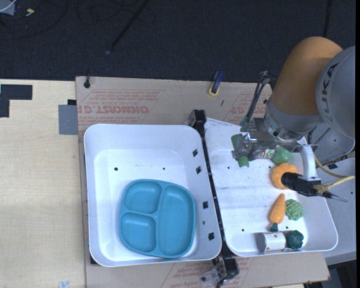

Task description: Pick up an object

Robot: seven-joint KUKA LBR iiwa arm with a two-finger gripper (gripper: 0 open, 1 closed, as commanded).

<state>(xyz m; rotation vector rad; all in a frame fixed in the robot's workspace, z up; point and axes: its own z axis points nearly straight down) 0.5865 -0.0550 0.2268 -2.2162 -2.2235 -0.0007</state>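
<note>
My gripper (pixel 245 151) hangs over the upper left part of the right bin (pixel 246 221), below the grey arm with its orange band (pixel 309 71). Just to its right lies a small green object (pixel 282 156), partly hidden by the wrist. Lower down are a round orange object (pixel 283 176), a carrot-like orange piece (pixel 277 209), a knobbly green piece (pixel 294 209), a grey-white cylinder (pixel 270 242) and a dark green lump (pixel 295 239). Nothing is visibly held by the gripper.
The left bin (pixel 102 161) holds a blue divided plate (pixel 157 218). A black divider (pixel 205 185) runs between the bins. A blue-and-yellow clip (pixel 215 84) sits on the cardboard behind. Cables trail off the arm at the right (pixel 333 185).
</note>
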